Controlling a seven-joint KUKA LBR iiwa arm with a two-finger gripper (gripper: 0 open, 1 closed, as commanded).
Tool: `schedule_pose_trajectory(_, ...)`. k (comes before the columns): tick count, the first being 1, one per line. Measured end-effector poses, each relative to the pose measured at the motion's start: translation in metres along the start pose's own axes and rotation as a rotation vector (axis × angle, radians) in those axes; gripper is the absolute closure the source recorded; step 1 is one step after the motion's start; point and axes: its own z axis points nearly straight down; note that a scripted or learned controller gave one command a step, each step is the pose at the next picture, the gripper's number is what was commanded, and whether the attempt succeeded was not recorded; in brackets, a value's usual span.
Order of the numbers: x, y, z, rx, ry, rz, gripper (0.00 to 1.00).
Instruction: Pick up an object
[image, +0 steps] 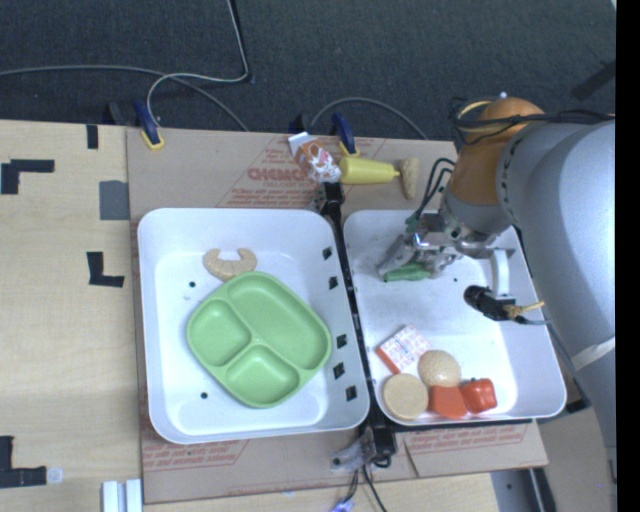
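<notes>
Claw (405, 262) low in right bin (520, 350), near its far left corner, touching a green object (405, 272); can't tell if it's gripped. Near edge: cracker packet (403, 348), two round cookies (420, 383), red-orange item (465, 397). Left bin (165, 300): green divided plate (258, 338), croissant (230, 263).

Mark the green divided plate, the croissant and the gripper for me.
green divided plate (258, 338): camera view, on its centre ridge.
croissant (229, 263): camera view, middle of its arch.
gripper (403, 262): camera view, between its fingertips.
</notes>
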Motion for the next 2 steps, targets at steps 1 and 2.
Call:
schedule_pose_trajectory(1, 0.000, -0.001, -0.009, 0.002, -0.003, -0.002, 1.00)
schedule_pose_trajectory(2, 0.095, -0.048, -0.101, -0.029, -0.006, -0.007, 1.00)
